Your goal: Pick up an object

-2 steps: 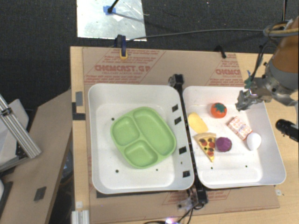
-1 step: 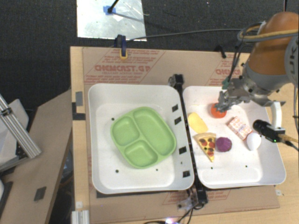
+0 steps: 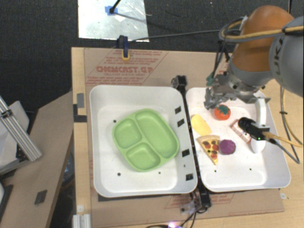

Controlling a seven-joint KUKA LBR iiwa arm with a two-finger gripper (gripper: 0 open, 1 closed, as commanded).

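Observation:
In the right bin (image 3: 266,175), a red tomato toy (image 3: 222,113) lies near the far edge. My gripper (image 3: 212,102) hangs just over its left side, close to or touching it. In front of the tomato, a yellow banana-like piece (image 3: 200,124) rests by the divider. Nearer the camera lie a pizza slice toy (image 3: 210,146) and a purple round toy (image 3: 228,147). The arm's grey body and orange band (image 3: 259,27) cover the bin's far right corner.
The left bin (image 3: 104,175) holds a green divided plate (image 3: 145,139). A black-clipped divider (image 3: 187,141) runs between the two bins. Bare white floor shows in the front half of the right bin.

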